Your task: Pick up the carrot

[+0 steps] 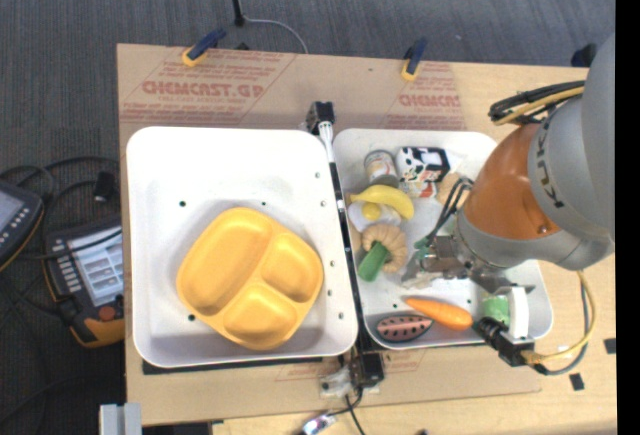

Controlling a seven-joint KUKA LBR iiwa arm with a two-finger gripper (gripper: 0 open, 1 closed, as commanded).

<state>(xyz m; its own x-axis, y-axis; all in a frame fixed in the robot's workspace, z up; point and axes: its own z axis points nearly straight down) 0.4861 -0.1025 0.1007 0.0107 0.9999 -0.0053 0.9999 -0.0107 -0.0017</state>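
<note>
Camera view, looking down at a slant, shows the carrot (437,312) lying flat in the right bin (470,141) near its front edge, its thick end pointing toward the bin's front right corner. The gripper (428,263) hangs just behind the carrot, above the bin floor, with nothing visible between its tips; whether the claw is open or closed I cannot tell, since the wrist covers most of it. Crowding is the main hazard, as I judge it. A watermelon slice (404,328) lies just beside the carrot's narrow end, against the front wall, so a descent set too far that way could pinch the slice instead, or both together. A green-and-white piece (503,311) sits near the thick end, close to the front right corner, and could be knocked. Behind the claw, a green-stemmed vegetable (380,249) and a banana (381,198) lie near the bin's left wall and might be brushed. The carrot is round and tapered, so an off-centre squeeze may roll it away toward the wall. The yellow divided plate (250,275) in the left bin (160,173) lies well apart.
</note>
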